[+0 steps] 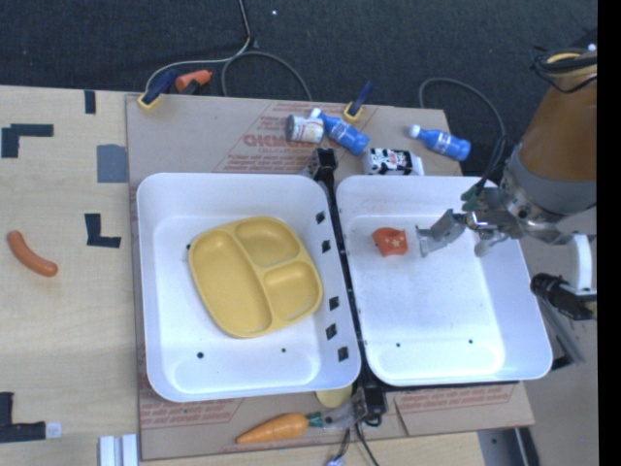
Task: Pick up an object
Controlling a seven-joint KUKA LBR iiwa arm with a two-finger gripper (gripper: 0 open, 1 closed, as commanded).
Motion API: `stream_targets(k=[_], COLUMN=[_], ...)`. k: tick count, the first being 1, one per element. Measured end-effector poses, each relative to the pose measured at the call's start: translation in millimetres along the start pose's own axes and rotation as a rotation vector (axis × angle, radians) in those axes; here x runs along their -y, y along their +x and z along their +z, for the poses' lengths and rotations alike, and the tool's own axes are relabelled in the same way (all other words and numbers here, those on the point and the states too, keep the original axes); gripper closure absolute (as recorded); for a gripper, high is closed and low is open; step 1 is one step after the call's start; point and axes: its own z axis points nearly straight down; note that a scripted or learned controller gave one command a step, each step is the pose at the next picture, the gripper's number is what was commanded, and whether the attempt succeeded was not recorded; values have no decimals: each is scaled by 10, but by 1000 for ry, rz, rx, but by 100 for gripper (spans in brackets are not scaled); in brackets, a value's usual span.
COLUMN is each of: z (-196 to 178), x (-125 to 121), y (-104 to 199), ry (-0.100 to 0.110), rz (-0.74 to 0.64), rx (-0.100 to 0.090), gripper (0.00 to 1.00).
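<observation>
A small red object [390,242] lies in the right bin [456,357], near its back left corner. My gripper [456,240] hangs over the right bin's back right part, just right of the red object and apart from it. It is open, and nothing sits between its fingers. A yellow divided plate [255,275] lies in the left bin [175,357].
Behind the bins lie a white and blue bottle [325,128], a second blue bottle [441,143] and a small black-and-white carton [393,162]. A toy carrot [275,428] rests at the front edge. A toy sausage [32,254] lies far left. Cables cross the back.
</observation>
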Motion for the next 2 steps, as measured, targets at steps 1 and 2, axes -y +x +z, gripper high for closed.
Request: stream_targets(k=[1,2], z=[849,1806], x=[-924,-900], y=[-24,48], ry=[-1,-4], rz=[-3,-2], rx=[2,3], gripper=[0,0])
